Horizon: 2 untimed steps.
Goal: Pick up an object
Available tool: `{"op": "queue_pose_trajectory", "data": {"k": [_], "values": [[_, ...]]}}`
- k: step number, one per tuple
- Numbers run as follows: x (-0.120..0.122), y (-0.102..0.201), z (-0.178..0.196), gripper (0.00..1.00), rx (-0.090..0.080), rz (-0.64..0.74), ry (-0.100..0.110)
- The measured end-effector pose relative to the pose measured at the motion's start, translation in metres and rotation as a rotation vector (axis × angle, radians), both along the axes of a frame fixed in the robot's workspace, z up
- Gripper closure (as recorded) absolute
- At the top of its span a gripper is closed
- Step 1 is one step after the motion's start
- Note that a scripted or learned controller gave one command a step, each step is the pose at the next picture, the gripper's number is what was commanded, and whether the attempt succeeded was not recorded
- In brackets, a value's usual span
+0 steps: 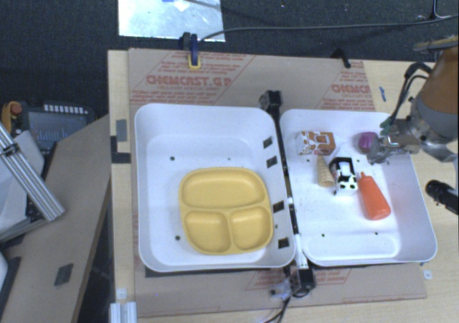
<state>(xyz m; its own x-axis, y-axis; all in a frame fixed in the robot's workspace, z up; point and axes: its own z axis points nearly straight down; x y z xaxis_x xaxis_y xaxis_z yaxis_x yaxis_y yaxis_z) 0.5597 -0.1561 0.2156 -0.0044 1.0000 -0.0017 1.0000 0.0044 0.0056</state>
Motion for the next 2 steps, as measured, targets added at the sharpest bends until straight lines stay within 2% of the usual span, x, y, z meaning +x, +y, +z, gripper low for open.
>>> {"op": "queue_pose_trajectory", "data": {"k": [1, 2], "values": [[0.002, 0.0, 0.054, 1.0, -0.001, 0.001, -0.002], [0.001, 0.05, 0.041, 1.0, 0.003, 0.004, 0.004]]}}
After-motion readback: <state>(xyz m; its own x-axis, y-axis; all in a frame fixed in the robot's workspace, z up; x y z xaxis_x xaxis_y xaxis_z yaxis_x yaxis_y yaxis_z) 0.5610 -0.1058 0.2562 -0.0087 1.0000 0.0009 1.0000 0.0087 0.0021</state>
